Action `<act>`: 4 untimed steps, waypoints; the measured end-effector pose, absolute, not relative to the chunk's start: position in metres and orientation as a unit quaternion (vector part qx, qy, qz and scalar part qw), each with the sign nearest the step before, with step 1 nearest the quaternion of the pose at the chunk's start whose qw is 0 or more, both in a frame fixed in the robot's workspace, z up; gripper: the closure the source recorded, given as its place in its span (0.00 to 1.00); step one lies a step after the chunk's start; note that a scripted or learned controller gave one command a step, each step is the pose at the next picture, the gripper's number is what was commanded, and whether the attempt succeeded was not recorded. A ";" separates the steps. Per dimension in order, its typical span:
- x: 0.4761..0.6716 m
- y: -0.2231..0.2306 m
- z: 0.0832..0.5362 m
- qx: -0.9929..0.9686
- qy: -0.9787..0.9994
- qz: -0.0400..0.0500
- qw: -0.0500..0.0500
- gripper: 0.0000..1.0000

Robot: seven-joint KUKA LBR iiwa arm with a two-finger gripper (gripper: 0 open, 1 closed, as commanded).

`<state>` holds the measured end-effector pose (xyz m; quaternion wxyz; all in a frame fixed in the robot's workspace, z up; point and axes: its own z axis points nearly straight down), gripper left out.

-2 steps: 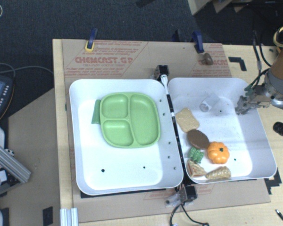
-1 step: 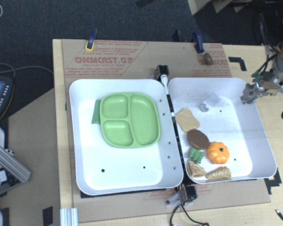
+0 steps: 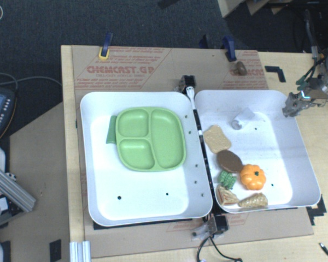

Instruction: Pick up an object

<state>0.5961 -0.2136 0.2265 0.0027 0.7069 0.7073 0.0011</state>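
Toy foods cluster in my right bin's (image 3: 295,146) near-left part: bread slice (image 3: 217,138), brown patty (image 3: 229,161), orange pumpkin (image 3: 252,177), small green piece (image 3: 227,179), tan wedges (image 3: 253,201). A clear little item (image 3: 241,118) lies apart, farther back. The left bin (image 3: 98,190) holds a green divided plate (image 3: 151,138). My gripper (image 3: 293,106) hovers at the right bin's far-right rim, nothing visibly in it; whether it is parted or closed I cannot tell.

We see pale green divided plate (image 3: 151,138), orange pumpkin (image 3: 252,177), brown oval cookie (image 3: 229,161), tan bread slice (image 3: 217,138), white bins (image 3: 136,203).
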 end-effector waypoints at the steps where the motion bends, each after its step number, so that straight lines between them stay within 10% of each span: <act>1: 0.588 -0.166 0.235 0.705 0.709 0.000 -0.001 1.00; 4: 0.557 -0.033 0.233 0.706 0.708 0.000 -0.002 1.00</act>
